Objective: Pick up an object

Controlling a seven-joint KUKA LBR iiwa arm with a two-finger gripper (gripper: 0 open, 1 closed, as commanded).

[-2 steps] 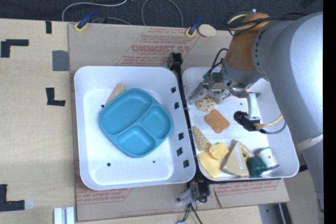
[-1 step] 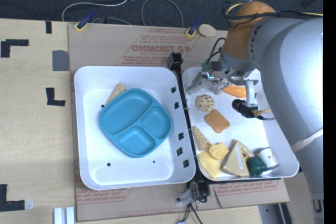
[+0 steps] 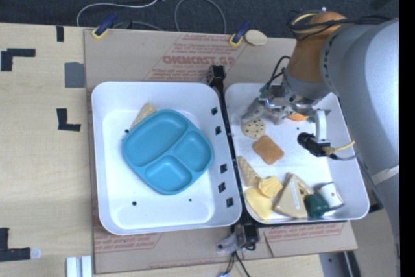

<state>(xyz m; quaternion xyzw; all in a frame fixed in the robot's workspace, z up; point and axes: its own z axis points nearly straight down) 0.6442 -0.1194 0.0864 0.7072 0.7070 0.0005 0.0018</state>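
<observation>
The grey arm looms over the right bin, its gripper beside one round cracker and one brown biscuit; grip state unclear. One blue tray occupies the left bin.

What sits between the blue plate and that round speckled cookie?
In the camera view, the two bins' adjoining white walls, with black clips along them, lie between the blue divided plate and the speckled cookie. Otherwise there is bare bin floor.
</observation>
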